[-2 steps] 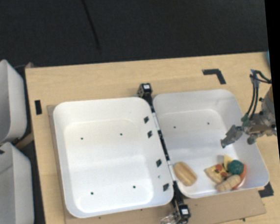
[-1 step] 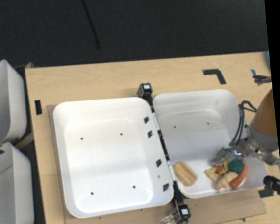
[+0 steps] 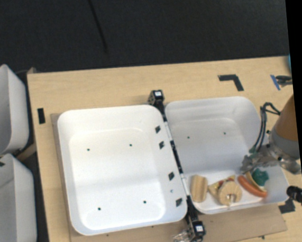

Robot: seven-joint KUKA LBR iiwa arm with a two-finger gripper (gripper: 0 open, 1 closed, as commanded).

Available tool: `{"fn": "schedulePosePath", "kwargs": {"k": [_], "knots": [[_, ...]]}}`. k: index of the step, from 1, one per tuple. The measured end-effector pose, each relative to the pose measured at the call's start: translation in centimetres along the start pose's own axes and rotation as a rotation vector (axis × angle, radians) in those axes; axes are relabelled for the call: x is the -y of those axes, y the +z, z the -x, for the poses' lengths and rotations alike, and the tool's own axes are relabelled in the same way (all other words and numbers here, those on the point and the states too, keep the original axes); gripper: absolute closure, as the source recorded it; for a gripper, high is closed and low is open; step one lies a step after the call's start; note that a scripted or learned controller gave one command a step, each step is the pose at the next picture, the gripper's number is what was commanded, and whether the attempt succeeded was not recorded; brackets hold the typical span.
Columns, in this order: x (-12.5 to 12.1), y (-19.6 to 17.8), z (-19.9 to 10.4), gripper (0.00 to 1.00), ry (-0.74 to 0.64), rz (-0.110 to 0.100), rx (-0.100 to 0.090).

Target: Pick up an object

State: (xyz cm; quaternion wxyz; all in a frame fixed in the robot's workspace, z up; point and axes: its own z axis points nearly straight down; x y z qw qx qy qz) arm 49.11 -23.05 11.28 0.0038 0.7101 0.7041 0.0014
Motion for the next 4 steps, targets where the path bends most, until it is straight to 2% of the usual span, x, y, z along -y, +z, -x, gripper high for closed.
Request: {"fn": "schedulePosePath", "kwargs": {"k": [1, 2, 3, 4], "knots": [[-4.3, -6.5, -3.6, 1.0, -0.016, 0.002, -0.001], [-0.1, -17.7, -5.0, 1.0, -0.012, 0.006, 0.001], [-0.1, -24.2, -13.4, 1.0, -0.021, 0.003, -0.004], [-0.1, -13.8, -5.5, 1.0, -0.001, -0.015, -0.001]]}}
